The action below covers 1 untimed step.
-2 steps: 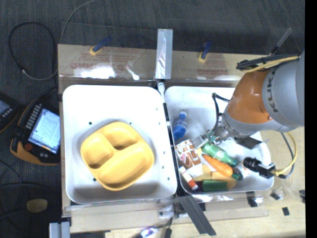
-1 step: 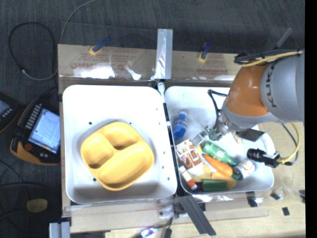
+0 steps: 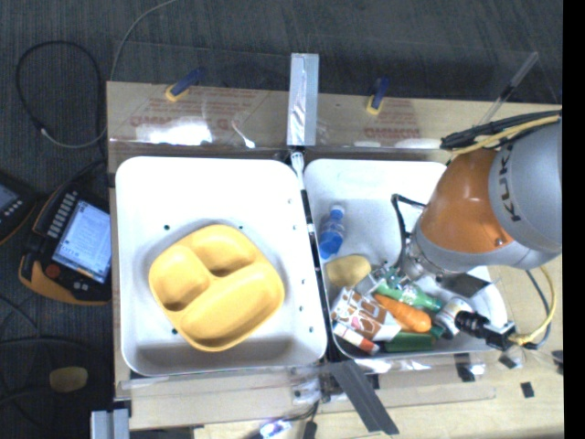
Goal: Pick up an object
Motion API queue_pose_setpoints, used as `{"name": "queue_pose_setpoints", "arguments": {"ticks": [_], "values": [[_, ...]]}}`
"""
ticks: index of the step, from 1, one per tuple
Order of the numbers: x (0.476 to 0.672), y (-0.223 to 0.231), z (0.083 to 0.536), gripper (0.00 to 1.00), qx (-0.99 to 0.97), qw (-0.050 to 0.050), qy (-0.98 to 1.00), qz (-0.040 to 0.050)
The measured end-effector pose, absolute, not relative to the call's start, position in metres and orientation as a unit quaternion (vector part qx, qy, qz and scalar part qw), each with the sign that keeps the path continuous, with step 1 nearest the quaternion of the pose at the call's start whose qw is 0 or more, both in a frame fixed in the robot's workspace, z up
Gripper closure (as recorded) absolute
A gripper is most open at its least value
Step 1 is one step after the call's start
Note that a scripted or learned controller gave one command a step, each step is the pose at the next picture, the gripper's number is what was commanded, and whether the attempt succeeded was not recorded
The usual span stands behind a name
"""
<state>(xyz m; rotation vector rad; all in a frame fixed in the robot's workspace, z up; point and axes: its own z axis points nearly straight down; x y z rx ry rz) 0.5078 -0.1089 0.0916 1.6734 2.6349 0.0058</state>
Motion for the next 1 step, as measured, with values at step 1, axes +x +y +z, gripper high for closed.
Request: {"name": "queue_pose_setpoints", "arguments": {"ticks": [1], "values": [[0.5101,-0.1061,0.1028,1.00,0.535,0.010,0.845,0.0051]]}}
